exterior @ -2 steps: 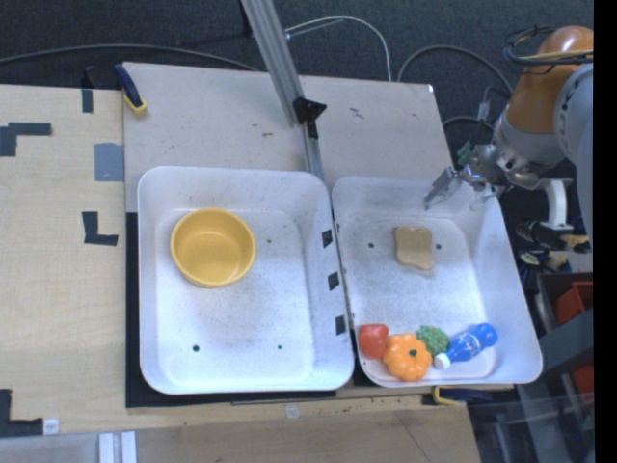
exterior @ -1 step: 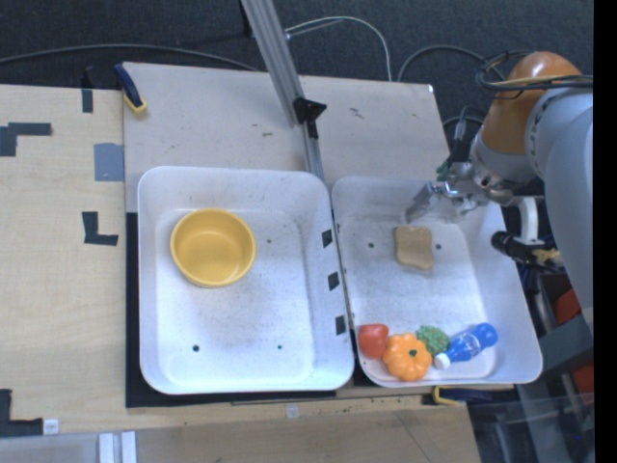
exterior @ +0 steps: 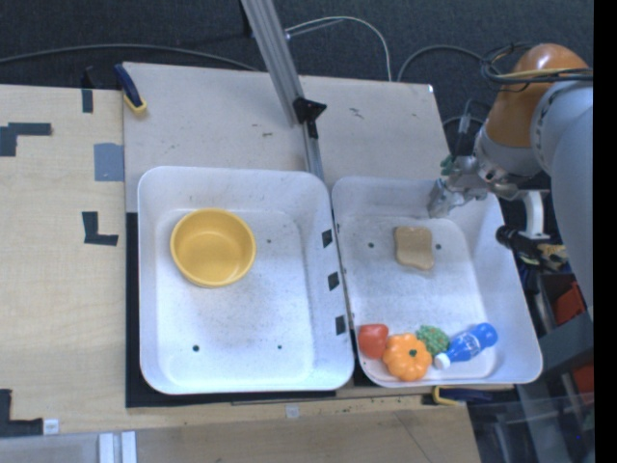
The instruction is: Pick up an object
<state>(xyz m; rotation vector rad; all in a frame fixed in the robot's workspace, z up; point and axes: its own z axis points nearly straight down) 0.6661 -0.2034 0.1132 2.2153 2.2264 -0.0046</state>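
My gripper hangs over the far right part of the right bin, just above and to the right of a tan sponge-like block that lies on the bin floor. Nothing shows between the fingers. Along the right bin's near edge lie a red tomato, an orange pumpkin, a green piece and a blue bottle. A yellow bowl sits upright in the left bin.
A slanted metal pole crosses the back of the bench and ends at the wall between the two bins. Cables run behind the bench. The arm's grey body and orange band stand at the right.
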